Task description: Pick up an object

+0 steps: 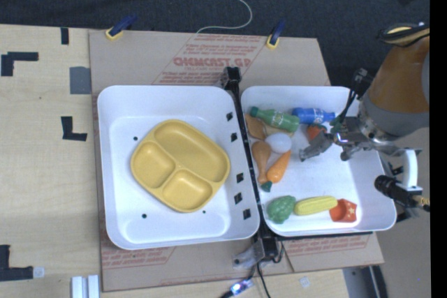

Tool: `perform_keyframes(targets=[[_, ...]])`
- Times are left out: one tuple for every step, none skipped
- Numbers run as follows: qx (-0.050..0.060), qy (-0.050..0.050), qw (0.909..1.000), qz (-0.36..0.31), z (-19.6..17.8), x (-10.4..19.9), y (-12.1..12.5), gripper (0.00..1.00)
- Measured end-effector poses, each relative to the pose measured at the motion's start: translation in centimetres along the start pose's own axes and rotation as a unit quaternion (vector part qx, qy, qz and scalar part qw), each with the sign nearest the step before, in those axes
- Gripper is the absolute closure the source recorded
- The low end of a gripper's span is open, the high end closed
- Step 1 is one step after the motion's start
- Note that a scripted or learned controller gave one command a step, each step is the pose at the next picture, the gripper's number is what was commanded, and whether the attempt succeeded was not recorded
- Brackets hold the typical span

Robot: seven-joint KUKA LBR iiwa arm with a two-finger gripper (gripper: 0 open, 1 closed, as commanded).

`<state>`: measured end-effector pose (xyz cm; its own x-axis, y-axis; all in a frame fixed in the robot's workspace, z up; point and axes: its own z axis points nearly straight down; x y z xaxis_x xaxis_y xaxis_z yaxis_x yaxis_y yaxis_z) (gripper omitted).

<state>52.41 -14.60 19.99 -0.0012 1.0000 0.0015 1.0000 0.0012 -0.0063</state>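
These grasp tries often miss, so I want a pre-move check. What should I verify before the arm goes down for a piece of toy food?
1. Gripper over the right bin: ok.
2. Nothing between its fingers: ok, none seen.
3. Fingers open enough: cannot tell.
4. Isolated target: corn has bare floor above it: ok.
5. Carrot, egg and green bottle crowd together: not ok.
6. Yellow tray in left bin, out of the way: ok.

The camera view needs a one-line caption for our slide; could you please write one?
Arm's hand over the right bin of toy food; yellow divided plate in the left bin.
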Motion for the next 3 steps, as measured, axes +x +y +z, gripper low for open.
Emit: perform_keyframes(targets=[[-0.001,0.000,1.0000,0.000,-0.1,0.0,0.1,0.00],[0.001,0.000,1.0000,0.000,6.4,-0.1,0.0,0.00],[-0.002,-0.002,1.0000,0.001,11.8,-0.2,-0.1,0.00]])
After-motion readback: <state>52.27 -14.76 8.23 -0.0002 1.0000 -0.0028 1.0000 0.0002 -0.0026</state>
